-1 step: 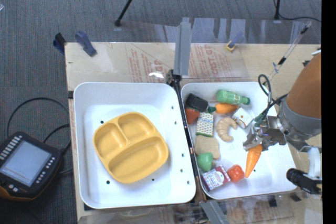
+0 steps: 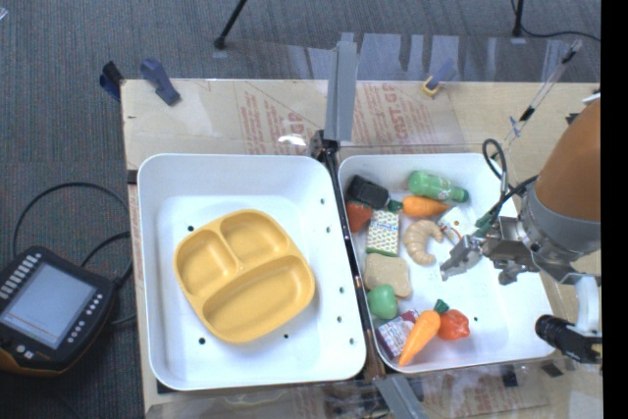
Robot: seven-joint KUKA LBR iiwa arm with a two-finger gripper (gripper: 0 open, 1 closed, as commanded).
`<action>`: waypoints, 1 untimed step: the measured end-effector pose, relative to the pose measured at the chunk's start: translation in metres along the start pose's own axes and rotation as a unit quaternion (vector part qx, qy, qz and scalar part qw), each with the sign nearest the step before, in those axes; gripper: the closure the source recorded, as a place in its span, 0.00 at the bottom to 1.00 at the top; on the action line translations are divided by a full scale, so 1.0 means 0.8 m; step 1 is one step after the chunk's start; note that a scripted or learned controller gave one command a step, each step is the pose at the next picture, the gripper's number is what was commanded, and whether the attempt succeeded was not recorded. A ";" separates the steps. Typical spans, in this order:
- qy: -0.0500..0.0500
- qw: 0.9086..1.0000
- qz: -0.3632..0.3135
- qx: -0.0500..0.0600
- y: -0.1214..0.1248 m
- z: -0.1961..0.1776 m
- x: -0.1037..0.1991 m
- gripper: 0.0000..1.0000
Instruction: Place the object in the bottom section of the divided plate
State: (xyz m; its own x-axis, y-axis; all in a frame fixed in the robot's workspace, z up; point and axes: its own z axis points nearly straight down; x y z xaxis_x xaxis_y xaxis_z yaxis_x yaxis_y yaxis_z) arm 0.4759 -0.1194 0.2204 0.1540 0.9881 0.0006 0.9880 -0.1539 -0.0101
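One hand (image 2: 459,260) low over right bin (image 2: 491,334), beside croissant (image 2: 424,240).

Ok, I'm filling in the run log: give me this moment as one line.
tool: above right bin, among toy food | plate: left bin, nothing in it | placed: no

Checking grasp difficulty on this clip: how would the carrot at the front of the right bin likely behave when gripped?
The carrot looks like smooth moulded plastic, so probably rigid and light. Its taper could let it slip out toward the tip. It lies against a red tomato-like toy, which may get nudged.
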 end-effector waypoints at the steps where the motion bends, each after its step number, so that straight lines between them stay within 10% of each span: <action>1: 0.001 1.000 -0.001 0.005 0.000 -0.007 0.000 1.00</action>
State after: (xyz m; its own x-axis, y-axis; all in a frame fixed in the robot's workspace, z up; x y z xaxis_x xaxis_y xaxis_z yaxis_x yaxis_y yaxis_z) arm 0.4758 -0.1192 0.2264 0.1525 0.9883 0.0017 0.9881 -0.1524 -0.0192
